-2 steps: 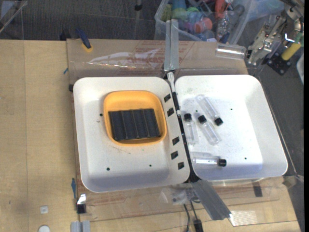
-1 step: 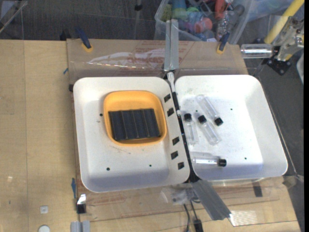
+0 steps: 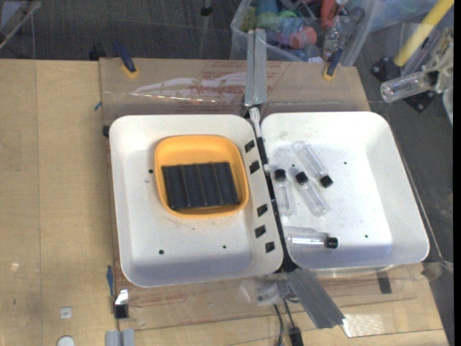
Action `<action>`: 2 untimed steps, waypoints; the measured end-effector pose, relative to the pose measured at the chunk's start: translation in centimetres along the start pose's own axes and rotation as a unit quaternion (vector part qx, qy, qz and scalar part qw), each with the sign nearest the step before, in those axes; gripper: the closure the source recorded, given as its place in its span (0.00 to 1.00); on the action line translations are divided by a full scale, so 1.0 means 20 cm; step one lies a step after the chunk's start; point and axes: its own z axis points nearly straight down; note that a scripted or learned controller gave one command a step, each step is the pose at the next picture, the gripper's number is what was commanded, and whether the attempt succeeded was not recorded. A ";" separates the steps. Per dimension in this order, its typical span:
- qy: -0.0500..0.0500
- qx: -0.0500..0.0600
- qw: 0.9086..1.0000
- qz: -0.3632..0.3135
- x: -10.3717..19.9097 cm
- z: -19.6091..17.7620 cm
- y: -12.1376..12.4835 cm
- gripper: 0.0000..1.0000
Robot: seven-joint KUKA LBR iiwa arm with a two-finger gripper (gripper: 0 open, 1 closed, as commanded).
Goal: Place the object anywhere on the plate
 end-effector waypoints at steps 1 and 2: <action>0.000 -0.001 0.987 -0.161 -0.05 0.00 -0.11 1.00; 0.000 -0.001 0.962 -0.272 -0.05 0.00 -0.10 1.00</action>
